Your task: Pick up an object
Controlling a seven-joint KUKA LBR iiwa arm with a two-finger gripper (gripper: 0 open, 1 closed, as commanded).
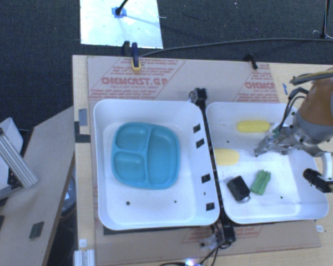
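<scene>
Camera view, looking down at a slant. Arm (322, 107) came in from the right edge, grey with an orange band above the wrist, over the right bin (277, 206). Gripper (265, 147) pointed left, low over the bin floor near its middle. How far the tool stood open could not be told at this angle and size; nothing was seen in it, and contact with the floor could not be judged.

2 shallow white bins sat side by side on a board with red print (155, 79), itself on a pale bench (50, 165). A dark hinged strip (206, 159) ran between them. Left bin (108, 204) held a blue divided plate (146, 155), roughly central. Dark carpet (33, 32) lay beyond the bench's far edge, with a pale sheet (119, 15) on it. A black cable (238, 40) crossed past the far edge.

Right bin held 4 things. Long yellow object (253, 127) lay toward the far edge, just beyond the gripper. Rounder yellow object (226, 157) lay by the left wall, near the gripper's tip on its left. Green block (261, 182) lay toward the near edge, nearer the camera than the gripper. Black object (238, 188) sat just beside the green block on its left, closer to the bin's near-left corner.
</scene>
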